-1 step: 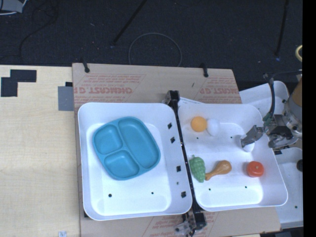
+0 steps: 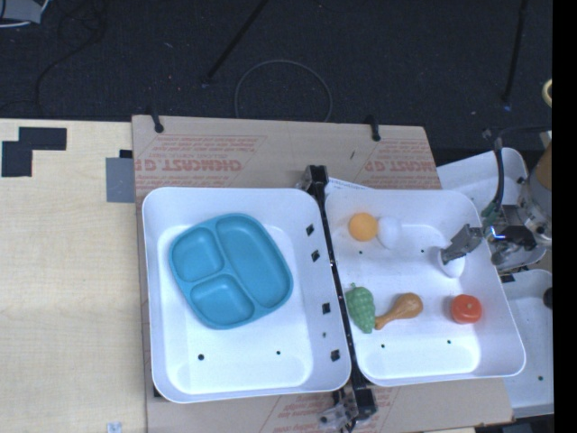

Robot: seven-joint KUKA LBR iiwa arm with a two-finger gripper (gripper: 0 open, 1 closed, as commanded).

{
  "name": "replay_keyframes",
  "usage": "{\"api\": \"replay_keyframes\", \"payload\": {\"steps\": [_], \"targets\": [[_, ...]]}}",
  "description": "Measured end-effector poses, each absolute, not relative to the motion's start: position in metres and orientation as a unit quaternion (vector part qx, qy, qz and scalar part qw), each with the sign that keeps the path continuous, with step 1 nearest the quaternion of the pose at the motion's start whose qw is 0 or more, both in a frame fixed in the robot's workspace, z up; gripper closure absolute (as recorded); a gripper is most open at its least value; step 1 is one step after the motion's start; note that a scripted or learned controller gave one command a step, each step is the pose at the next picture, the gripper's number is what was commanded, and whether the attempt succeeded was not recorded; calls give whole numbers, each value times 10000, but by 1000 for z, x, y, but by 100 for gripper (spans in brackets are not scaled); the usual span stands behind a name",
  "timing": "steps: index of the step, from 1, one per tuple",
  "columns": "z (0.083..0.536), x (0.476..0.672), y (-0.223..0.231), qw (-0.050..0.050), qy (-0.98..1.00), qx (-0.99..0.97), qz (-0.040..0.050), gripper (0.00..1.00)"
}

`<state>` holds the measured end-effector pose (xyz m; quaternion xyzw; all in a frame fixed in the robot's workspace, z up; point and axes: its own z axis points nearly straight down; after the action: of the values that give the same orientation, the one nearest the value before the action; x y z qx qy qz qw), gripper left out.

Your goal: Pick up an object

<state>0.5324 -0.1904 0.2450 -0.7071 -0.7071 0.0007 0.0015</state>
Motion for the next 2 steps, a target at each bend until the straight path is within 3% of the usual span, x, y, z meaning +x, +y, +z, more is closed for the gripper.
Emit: {"api": "replay_keyframes", "payload": {"steps": [1,2], "targets": [[183,525,-187,44,-7070,-7072,21,0],[125,523,-195,11,-7072,-7070,4,0]]}}
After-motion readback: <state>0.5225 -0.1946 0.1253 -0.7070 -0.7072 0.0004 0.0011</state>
